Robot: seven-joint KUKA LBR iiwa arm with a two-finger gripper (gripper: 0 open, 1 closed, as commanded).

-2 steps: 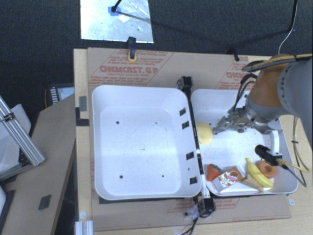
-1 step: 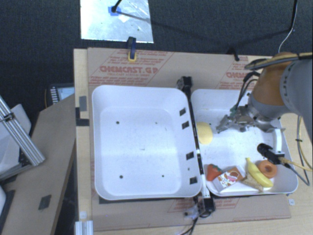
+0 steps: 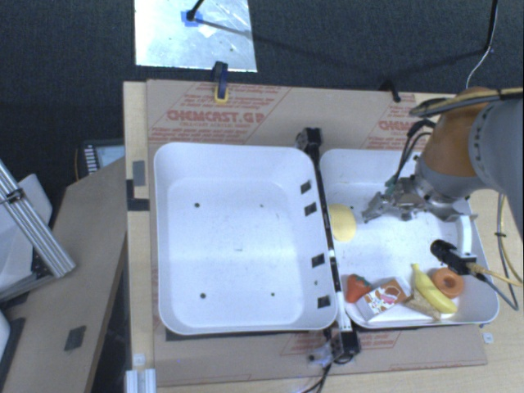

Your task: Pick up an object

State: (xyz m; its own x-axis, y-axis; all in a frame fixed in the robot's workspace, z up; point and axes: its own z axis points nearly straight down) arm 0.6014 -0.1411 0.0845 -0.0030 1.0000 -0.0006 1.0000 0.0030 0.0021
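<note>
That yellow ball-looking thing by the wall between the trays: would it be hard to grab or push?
The yellow round object looks smooth and rounded, so it would probably roll away if nudged. It sits against the divider wall of the right bin, which may crowd one finger. It looks small, so likely light.

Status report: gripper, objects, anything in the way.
Gripper low over right bin, holding nothing visible. Lemon at its left wall, apart from gripper. Banana, carton clustered at near edge. Nothing between gripper and lemon.
</note>
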